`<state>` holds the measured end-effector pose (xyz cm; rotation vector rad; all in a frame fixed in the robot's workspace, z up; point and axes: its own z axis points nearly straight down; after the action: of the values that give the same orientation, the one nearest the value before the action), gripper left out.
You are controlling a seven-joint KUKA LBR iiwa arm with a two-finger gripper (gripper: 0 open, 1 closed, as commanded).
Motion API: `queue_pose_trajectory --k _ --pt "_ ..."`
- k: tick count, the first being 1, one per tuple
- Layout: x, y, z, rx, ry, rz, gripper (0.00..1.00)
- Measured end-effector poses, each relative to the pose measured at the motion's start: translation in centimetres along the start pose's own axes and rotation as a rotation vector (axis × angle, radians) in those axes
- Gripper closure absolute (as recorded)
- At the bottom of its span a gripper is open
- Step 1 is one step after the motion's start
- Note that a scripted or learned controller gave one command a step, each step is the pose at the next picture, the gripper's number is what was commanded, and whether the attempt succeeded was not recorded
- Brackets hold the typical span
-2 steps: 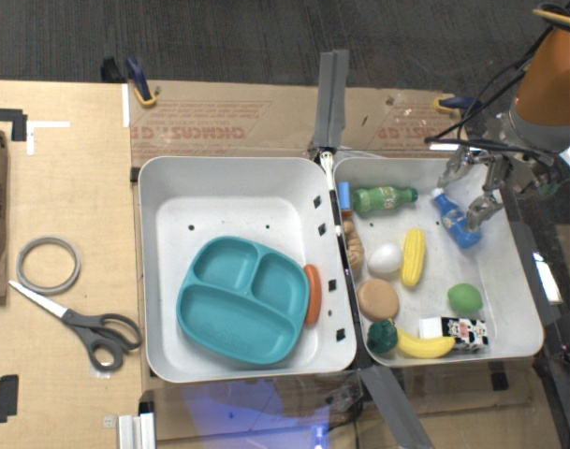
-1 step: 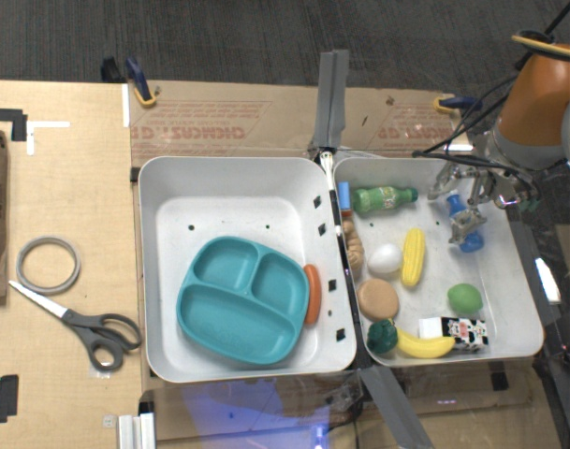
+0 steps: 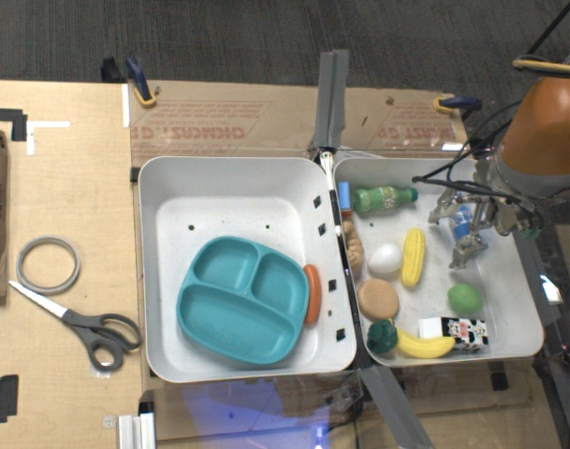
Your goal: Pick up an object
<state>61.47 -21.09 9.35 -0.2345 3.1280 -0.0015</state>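
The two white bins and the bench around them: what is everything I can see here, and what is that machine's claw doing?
Left bin: 1, white, bench centre.
Divided tray: 1, teal, in the left bin.
Sausage-like toy: 1, orange, at the tray's right edge.
Right bin: 1, white, beside the left bin.
Bottle: 1, green, lying at the right bin's top.
Corn cob: 1, yellow, right bin middle.
Egg: 1, white, left of the corn.
Round bun: 1, tan, below the egg.
Banana: 1, yellow, right bin bottom.
Lime: 1, green, right bin's right side.
Scissors: 1, grey, bench left.
Tape roll: 1, grey, above the scissors.
Arm: 1, grey and orange, right side.
Claw: 1, metal, over the right bin.
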Motion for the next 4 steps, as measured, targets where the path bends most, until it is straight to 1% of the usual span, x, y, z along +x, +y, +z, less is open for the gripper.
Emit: queue_pose_trajectory --k 1,2,3,4 --pt "9.5 0.3 0.0 0.001 0.0 0.04 0.0" --pt "1.0 1.9 0.1 -0.001 -0.001 -0.174 0.0" --pt "-1.6 0.0 0.0 0.0 -0.002 -0.246 0.0" --pt "-1.9 0.0 -1.2 0.002 -0.01 -0.244 1.0"
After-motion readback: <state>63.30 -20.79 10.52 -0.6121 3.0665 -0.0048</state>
